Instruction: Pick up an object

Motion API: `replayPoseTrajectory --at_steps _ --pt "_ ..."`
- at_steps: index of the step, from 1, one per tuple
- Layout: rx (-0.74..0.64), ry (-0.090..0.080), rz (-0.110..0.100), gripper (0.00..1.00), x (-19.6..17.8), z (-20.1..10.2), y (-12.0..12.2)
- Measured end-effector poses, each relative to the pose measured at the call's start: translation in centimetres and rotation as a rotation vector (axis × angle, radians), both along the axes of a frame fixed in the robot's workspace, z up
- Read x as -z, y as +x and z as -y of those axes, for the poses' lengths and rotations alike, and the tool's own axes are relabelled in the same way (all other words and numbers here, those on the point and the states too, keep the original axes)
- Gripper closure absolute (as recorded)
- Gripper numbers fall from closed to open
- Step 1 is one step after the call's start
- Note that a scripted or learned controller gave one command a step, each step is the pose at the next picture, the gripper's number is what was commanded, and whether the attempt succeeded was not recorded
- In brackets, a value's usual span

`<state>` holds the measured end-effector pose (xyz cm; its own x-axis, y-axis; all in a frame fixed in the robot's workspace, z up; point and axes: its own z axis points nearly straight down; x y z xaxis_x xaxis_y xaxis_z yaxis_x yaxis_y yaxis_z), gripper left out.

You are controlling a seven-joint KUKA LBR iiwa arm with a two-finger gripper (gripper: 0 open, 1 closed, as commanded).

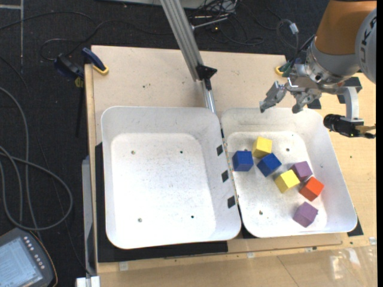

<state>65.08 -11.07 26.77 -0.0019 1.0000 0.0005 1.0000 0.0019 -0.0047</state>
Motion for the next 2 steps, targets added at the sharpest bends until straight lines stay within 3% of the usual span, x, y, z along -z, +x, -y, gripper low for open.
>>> replayPoseTrajectory --at_steps 1,2 --pt "-0.001 -0.001 0.004 0.0 -0.3 0.0 0.1" --pt "0.002 -0.001 0.0 0.0 4.5 -0.3 -0.8"
